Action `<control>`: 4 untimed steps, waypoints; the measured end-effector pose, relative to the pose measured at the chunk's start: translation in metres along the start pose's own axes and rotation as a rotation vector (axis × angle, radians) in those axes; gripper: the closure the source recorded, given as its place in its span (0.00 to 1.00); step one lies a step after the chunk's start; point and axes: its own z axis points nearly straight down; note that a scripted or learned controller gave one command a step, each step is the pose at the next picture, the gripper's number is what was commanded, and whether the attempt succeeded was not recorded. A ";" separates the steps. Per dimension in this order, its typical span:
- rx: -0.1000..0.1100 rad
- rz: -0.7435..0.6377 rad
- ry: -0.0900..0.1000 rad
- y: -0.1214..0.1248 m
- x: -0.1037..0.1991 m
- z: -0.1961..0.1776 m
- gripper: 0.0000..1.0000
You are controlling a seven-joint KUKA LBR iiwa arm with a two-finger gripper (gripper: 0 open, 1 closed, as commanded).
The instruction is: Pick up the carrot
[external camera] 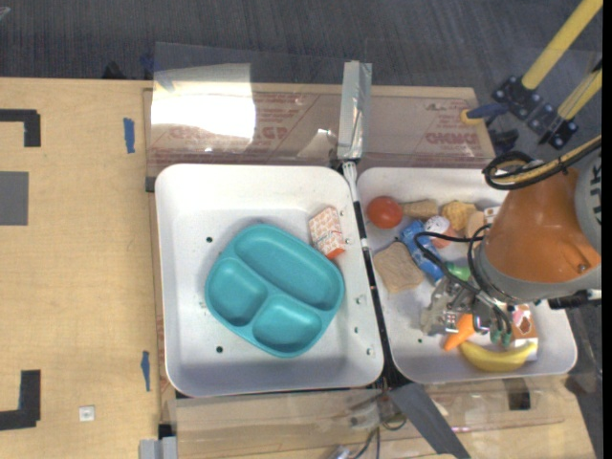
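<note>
The carrot is a small orange piece near the front of the right bin, lying just above a yellow banana. My gripper hangs low over the bin below the arm's orange band, right at the carrot's upper left end. The gripper's metal body covers part of the carrot. I cannot tell whether it touches the carrot.
The right bin also holds a red tomato, a blue object, a brown slab and pale food pieces at the back. In the left bin lie a teal divided plate and a small packet.
</note>
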 end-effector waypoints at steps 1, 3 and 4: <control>-0.006 -0.230 0.007 0.060 0.009 -0.087 1.00; -0.001 0.114 0.013 0.020 0.008 -0.085 0.00; -0.003 0.153 0.006 -0.021 -0.003 0.011 0.00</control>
